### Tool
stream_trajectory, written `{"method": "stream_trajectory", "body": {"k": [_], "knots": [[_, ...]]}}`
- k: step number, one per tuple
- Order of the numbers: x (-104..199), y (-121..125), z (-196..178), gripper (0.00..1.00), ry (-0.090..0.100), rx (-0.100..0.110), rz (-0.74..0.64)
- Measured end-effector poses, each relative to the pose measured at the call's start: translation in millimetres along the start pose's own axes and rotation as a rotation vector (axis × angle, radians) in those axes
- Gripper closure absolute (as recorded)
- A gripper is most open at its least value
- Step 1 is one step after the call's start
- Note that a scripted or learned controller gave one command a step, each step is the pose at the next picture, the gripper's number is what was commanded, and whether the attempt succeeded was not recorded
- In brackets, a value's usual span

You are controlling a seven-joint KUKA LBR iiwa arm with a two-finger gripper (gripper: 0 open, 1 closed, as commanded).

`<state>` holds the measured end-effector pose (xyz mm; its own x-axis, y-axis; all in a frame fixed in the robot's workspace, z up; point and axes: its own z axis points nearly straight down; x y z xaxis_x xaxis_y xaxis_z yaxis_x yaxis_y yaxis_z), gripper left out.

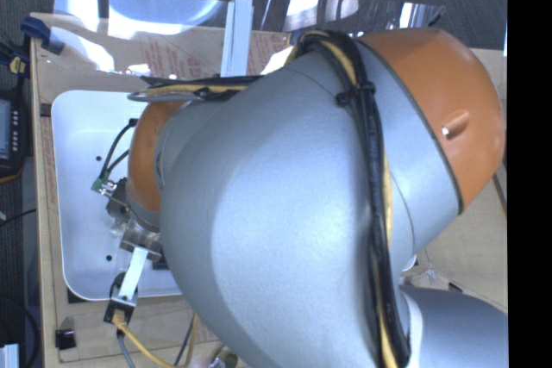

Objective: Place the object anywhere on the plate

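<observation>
My arm point(328, 211) reaches across from the right and covers most of the view, its orange band point(142, 155) over the left bin point(73, 185). The gripper point(116, 207) hangs low over the white floor of that bin, near its middle, and the wrist hides most of it. Whatever lies under the arm is hidden.
The bare left part of the left bin's floor has a few small dark specks point(99, 158). Shiny foil and a white upright post point(235, 34) stand behind the bins. A wooden bench edge point(39, 142) runs along the left, with black devices point(10, 129) beyond it.
</observation>
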<state>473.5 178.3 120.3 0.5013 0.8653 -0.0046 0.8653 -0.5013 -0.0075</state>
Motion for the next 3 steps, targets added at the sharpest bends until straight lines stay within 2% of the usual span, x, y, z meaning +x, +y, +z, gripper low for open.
{"method": "stream_trajectory", "body": {"k": [1,2,3], "knots": [[0,0,0,0.00,0.000,0.000,0.000],[-8,61,-97,0.00,0.004,-0.002,0.092],[-87,108,-185,0.00,0.007,-0.005,0.173]]}}
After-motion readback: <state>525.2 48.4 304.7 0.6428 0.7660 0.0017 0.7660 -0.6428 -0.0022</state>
